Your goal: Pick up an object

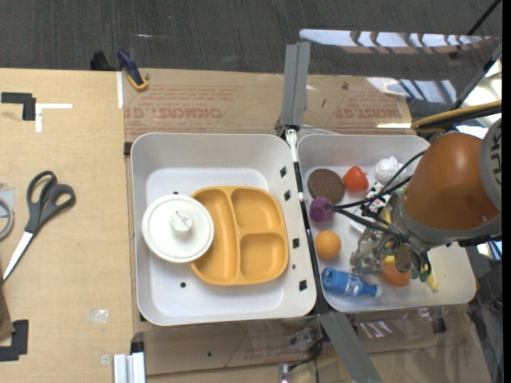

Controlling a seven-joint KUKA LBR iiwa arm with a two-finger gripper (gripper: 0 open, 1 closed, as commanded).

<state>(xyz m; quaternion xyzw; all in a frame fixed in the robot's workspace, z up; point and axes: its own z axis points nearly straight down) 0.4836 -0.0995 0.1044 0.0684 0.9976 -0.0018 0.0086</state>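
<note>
While the end effector (374, 254) hangs low in the right bin (447, 292), I cannot tell its grip state, since cables and the wrist crowd it. Around it lie 1 blue bottle (349, 284), 1 orange ball (327, 244), a purple piece (321, 209) and an orange object (396, 274) just beside it. Packed this tightly, a closing grab could nudge neighbours aside or catch 2 things and slip.

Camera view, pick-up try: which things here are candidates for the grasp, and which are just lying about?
Candidates, all in the right bin under the hand:
blue bottle
orange ball
purple ball
brown disc
red-orange toy
white piece

Lying about:
yellow divided tray and white lid in the left bin
scissors on the bench
</note>
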